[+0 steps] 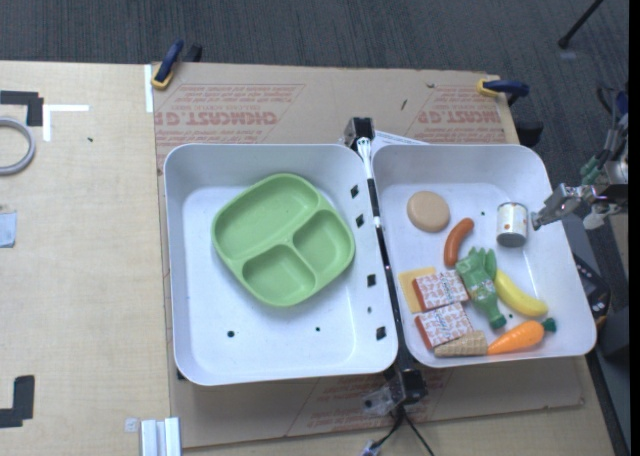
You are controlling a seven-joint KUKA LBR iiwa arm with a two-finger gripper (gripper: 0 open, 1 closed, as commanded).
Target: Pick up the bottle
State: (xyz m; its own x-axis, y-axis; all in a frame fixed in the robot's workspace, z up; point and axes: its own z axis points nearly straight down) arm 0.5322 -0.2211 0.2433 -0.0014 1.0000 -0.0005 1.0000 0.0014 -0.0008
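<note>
Your green bottle (480, 282) lies in the right bin (570, 274) between the banana (520, 294) and crackers (440, 290). Likely light, slick plastic; grip its body crosswise. Whether the jaws are open, I cannot tell.

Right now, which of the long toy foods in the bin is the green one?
The green bottle, lying between the red sausage and the yellow banana in the right bin. The carrot is orange, so none of the others is green.

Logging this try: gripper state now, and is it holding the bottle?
Gripper: at the right bin's right rim, open or shut cannot be told. The green bottle lies in the bin, unheld.
</note>
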